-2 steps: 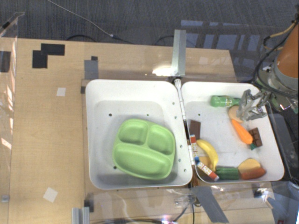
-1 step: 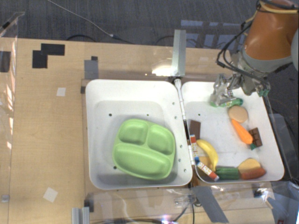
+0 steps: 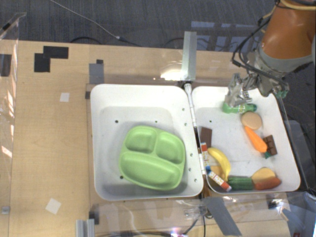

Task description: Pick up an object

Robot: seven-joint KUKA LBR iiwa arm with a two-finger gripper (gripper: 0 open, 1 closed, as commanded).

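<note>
Bins (image 3: 98,132) are sitting side by side, the left one holding a green divided plate (image 3: 152,157). The gripper (image 3: 238,98) is hovering at the right bin's far edge, touching a green bottle (image 3: 239,107); its finger state cannot be told.

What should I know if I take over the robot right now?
Claw: low over the far end of the right bin, right at a green item. I cannot tell whether it grips anything.
Right bin: a tan oval piece, carrot, brown block, banana, cucumber and a bread-like piece.
Left bin: a green divided plate.
Done: nothing lifted yet.
Left: grab one item and raise it.
</note>
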